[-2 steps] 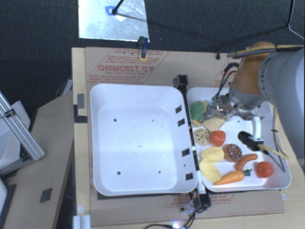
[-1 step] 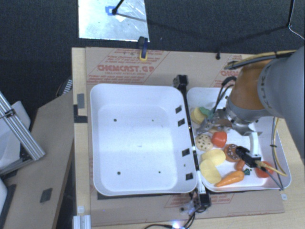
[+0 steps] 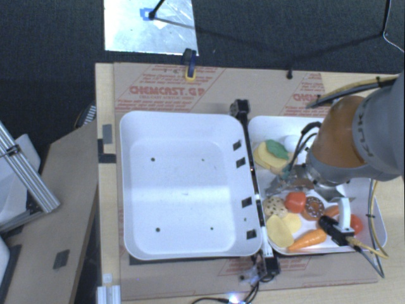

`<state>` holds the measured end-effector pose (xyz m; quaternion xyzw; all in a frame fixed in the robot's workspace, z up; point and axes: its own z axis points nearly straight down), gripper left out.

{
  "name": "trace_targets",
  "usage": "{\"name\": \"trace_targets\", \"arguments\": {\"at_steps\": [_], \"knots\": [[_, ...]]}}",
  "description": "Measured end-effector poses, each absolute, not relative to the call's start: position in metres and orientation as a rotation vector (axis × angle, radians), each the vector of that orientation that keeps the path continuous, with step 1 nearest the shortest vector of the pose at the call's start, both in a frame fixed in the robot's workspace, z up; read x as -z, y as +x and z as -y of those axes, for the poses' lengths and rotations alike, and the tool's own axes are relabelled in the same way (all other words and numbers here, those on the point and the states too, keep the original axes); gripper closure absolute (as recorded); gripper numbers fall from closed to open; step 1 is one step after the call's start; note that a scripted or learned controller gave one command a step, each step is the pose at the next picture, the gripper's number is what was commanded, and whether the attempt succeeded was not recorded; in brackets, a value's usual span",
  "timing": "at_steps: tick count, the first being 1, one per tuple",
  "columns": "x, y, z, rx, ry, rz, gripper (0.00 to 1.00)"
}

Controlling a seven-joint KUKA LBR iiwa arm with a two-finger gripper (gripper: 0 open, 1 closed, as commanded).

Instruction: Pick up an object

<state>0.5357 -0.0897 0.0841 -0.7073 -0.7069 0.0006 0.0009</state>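
The right white bin (image 3: 258, 126) holds several toy foods. A yellow piece with a green top (image 3: 271, 154) lies at its back left. A red tomato (image 3: 295, 201) sits in the middle beside a brown-red disc (image 3: 313, 206). A speckled cookie (image 3: 273, 206), pale yellow pieces (image 3: 283, 228) and an orange carrot (image 3: 307, 238) lie along the front. My gripper (image 3: 282, 182) hangs low over the bin's middle left, just above the tomato and cookie. The grey arm with its orange band (image 3: 338, 138) hides the bin's right part.
The left white bin (image 3: 183, 182) stands beside the right one, with a black divider with clips (image 3: 248, 170) between them. Both rest on a cardboard sheet (image 3: 164, 87). A small red piece (image 3: 357, 223) shows at the right bin's front right.
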Motion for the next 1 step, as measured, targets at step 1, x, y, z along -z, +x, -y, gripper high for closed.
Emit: {"name": "trace_targets", "arguments": {"at_steps": [1], "knots": [[-0.1558, 0.5628, 0.0176, -0.001, -2.221, 2.223, 0.0]]}}
